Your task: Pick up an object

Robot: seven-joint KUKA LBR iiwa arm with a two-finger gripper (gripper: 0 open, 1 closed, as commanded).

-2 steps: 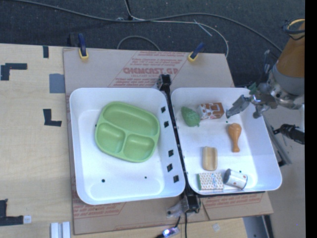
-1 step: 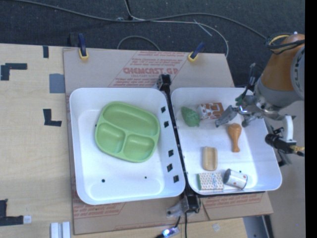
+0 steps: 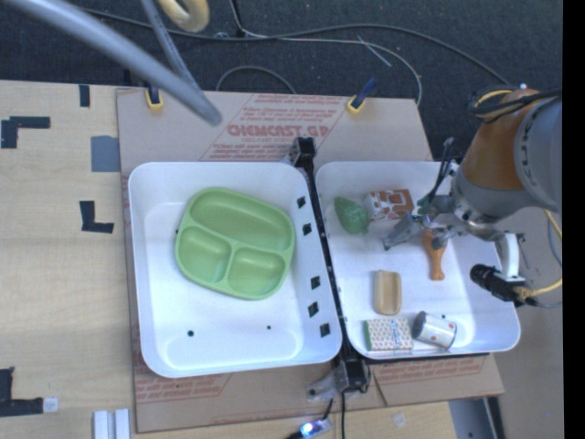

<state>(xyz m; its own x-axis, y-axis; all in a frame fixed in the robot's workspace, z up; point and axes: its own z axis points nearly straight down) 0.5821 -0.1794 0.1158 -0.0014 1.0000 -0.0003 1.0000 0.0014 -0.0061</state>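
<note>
Camera view: arm (image 3: 512, 154) entering from right edge of frame, orange band uppermost, wrist bent down over right bin (image 3: 475, 176). Gripper (image 3: 413, 229) low inside upper half of that bin, fingers pointing left; jaw state cannot be told. Just beside gripper: orange tool (image 3: 436, 256) below, printed box (image 3: 388, 204) upper left, green lump (image 3: 350, 215) farther left. Lower in bin: tan block (image 3: 387, 292), packet (image 3: 389, 335), can (image 3: 433, 329). Left bin (image 3: 146, 245): green tray (image 3: 236, 243), centred.
</note>
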